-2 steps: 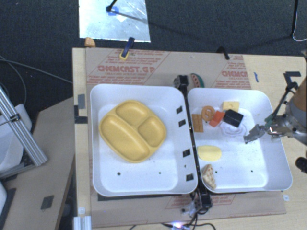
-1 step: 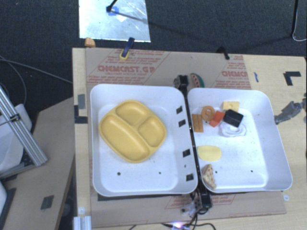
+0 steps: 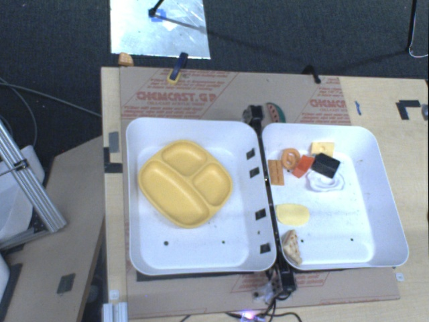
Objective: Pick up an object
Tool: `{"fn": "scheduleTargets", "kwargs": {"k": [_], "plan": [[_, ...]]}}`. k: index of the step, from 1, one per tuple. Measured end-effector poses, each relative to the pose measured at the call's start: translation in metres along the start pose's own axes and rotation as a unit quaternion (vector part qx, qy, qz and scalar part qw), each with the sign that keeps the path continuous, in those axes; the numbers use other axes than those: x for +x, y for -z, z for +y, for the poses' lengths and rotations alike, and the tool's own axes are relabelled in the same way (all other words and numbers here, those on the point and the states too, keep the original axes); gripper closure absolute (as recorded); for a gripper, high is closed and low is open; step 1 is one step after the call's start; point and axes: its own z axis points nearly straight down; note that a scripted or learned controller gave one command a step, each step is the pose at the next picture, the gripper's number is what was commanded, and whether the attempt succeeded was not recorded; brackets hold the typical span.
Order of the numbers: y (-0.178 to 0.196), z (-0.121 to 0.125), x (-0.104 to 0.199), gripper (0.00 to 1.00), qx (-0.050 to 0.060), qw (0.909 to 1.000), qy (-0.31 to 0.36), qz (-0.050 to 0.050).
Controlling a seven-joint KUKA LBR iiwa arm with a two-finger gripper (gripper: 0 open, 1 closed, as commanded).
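Things to pick sit in the right bin (image 3: 375, 247), all in its left half. Orange block (image 3: 275, 172): long axis runs near-far, lies just beside the divider. Tan ring (image 3: 291, 157) just right of it, touching a red piece (image 3: 303, 166) that's tilted diagonally. Yellow cube (image 3: 322, 148) toward the far side, w/ a black block (image 3: 325, 165) just in front, long axis slanting left-far to right-near, resting on a white coiled thing (image 3: 324, 182). Nearer the camera: flat yellow oval (image 3: 293, 214), long axis left-right. Near-left corner: tan wedge (image 3: 291, 245), point aimed at the far side. Left bin (image 3: 144, 247) holds a yellow divided plate (image 3: 185, 182), three compartments, long axis diagonal. Both bins on the bench (image 3: 221, 96). End effector state: can't tell.
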Motion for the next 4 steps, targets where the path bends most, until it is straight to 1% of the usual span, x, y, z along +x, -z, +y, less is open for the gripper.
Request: {"fn": "scheduleTargets", "kwargs": {"k": [1,2,3,4], "plan": [[0.002,0.000,-0.001,1.00,0.006,1.0000,0.000,0.001],[-0.088,-0.002,0.048,1.00,0.013,0.9999,0.000,0.004],[-0.206,-0.005,0.085,1.00,0.016,0.9999,0.000,0.004],[-0.270,-0.005,0.168,1.00,0.013,0.9999,0.002,0.004]]}}
